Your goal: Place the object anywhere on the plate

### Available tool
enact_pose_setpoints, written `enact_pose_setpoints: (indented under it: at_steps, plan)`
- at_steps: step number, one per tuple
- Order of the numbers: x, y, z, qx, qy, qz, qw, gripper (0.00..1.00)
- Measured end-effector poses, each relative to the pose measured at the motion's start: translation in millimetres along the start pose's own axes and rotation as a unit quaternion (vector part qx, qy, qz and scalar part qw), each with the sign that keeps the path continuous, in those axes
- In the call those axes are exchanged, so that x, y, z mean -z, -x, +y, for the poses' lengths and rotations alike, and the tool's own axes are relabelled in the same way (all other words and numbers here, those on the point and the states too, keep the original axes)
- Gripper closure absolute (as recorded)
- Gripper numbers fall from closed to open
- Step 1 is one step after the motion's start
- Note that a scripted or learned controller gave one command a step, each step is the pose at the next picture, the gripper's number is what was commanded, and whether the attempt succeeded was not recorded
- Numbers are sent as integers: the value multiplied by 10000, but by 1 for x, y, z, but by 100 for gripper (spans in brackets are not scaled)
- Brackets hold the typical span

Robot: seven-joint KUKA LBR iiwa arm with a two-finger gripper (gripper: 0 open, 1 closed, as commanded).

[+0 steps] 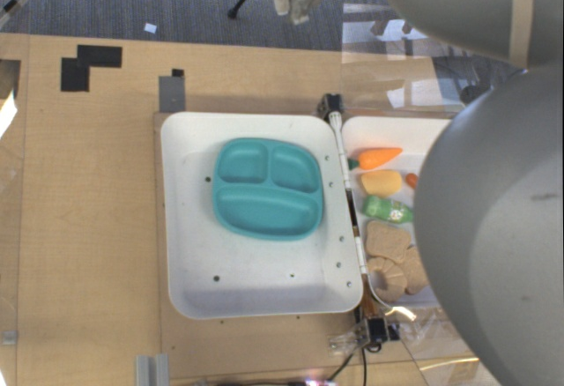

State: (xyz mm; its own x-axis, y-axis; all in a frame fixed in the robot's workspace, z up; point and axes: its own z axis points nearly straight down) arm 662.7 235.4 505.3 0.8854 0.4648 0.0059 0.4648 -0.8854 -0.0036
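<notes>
Teal divided plate (266,189) bare in left bin (189,287), toy food incl. carrot (381,158) in right bin under arm (493,226); gripper state impossible to tell.

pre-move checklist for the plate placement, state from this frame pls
1. Plate lies flat in the left bin: ok.
2. Plate compartments free to receive an object: ok.
3. Candidate objects in the right bin: carrot, yellow piece, green piece, tan pieces: ok.
4. Gripper state and whether it holds anything: cannot tell; the arm covers that area.
5. Full contents of the right bin: cannot tell, the arm blocks most of it.
6. Divider between the bins unobstructed: ok.
</notes>
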Motion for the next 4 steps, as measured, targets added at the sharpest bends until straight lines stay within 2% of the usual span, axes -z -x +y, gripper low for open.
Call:
enact_pose_setpoints:
  at_steps: [1,2,3,4]
  plan:
    - [32,2,2,-1294,12,30,9916,100]
    - [-47,11,-6,-1381,12,-28,9904,100]
    - [-217,35,-16,-874,19,-71,9961,100]
    - [-353,13,9,-367,15,-105,9993,100]
